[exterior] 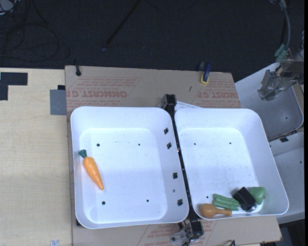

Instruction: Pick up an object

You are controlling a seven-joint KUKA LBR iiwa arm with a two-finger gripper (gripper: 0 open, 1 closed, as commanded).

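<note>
An orange carrot (93, 172) with a green top lies near the left wall of the left bin (120, 118). In the front right corner of the right bin (220, 118) a small cluster lies together: a tan pear-shaped piece (214, 210), a green bean-like piece (226, 202), a black block (245, 198) and a green rounded piece (257, 192). My gripper (268, 89) hangs at the upper right, outside the bins and beyond the right bin's far right corner, well away from every object. Nothing is seen in it.
The bins sit on a cardboard sheet (143, 88) over a wooden bench (25, 152). A black divider clip strip (175, 158) runs between the bins. A grey plate (282, 111) lies under the gripper at the right.
</note>
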